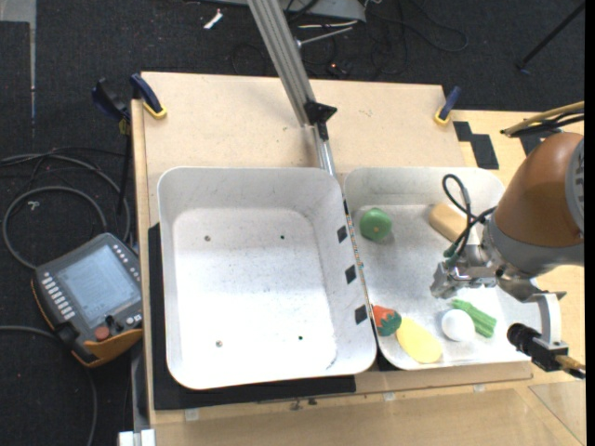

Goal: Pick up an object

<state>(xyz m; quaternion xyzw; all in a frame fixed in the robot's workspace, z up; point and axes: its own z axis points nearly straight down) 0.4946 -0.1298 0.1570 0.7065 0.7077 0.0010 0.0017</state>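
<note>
**Objects lie in the right bin, arm poised over them**

Objects for picking lie in the right bin: a green ball near its left wall, a tan block toward the back, and along the front a yellow piece, a white ball, a green piece and a small orange-and-green item close to the divide between the bins.

From the overhead camera, the jaws hang above the middle of the right bin, between the tan block and the white ball. I cannot tell whether they stand wide or narrow, and nothing is visibly held. My judgement is that the approach step is in hand; next comes a descent onto one item, likely the white ball or green piece just in front.

The left bin sits alongside. Both rest on a pale wooden desk with clamps at its corners. Dark floor surrounds it, with cables and a teach pendant at left.
</note>
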